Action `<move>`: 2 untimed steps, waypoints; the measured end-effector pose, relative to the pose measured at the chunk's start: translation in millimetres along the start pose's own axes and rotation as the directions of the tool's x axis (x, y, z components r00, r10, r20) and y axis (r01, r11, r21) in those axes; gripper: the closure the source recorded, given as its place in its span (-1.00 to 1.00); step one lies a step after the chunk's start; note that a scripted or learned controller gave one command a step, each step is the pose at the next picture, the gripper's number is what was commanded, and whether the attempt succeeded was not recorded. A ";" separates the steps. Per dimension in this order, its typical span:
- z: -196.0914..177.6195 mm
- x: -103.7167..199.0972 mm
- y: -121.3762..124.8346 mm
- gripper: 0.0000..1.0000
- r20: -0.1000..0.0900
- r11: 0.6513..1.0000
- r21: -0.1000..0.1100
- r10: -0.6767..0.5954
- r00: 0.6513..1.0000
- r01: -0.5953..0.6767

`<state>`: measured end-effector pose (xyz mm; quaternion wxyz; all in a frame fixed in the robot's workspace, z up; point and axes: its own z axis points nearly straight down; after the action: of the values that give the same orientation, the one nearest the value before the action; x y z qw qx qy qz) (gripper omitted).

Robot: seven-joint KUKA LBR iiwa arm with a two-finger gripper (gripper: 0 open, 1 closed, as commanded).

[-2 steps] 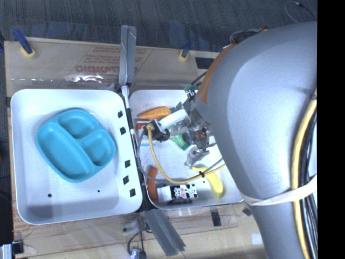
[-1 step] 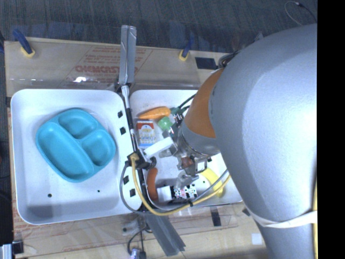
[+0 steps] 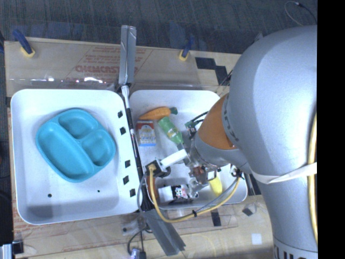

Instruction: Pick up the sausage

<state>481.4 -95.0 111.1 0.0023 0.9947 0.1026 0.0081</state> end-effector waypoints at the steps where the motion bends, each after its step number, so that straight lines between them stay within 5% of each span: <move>1: 6.6 78.6 24.3 -1.00 0.018 0.989 0.013 -0.148 0.989 0.148; 2: -79.1 69.9 -27.9 -1.00 0.013 0.933 0.015 -0.361 0.933 0.361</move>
<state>542.8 -53.2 191.1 -0.0017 0.9590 0.2834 -0.0010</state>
